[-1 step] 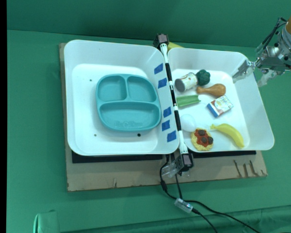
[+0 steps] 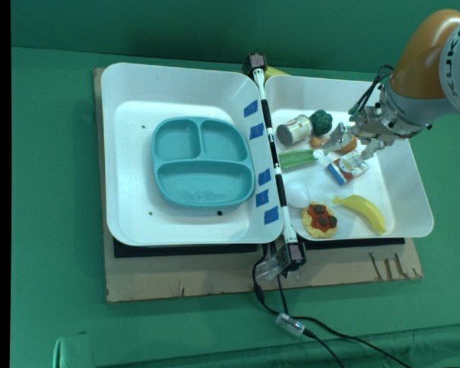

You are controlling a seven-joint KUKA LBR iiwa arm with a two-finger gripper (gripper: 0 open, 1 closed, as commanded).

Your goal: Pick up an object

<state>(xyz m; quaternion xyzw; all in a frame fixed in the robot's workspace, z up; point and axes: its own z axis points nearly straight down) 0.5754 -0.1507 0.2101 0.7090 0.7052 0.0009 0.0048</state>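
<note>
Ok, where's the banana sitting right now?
In the camera view, the banana lies in the right bin, near its front right corner, just right of the small pizza and in front of the gripper.

The arm (image 2: 437, 60) runs off the frame's right edge. An orange item (image 2: 348, 146) lies half-hidden beneath the gripper (image 2: 356, 142); a yellow object (image 2: 274, 73) peeks from behind the right bin (image 2: 414, 198).

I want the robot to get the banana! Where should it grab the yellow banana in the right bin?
Probably across the middle of the curved yellow banana, coming straight down from above. It lies flat near the front wall of the shallow white right bin, and its thin middle has bare floor on both sides, apart from the round pizza toy.
</note>
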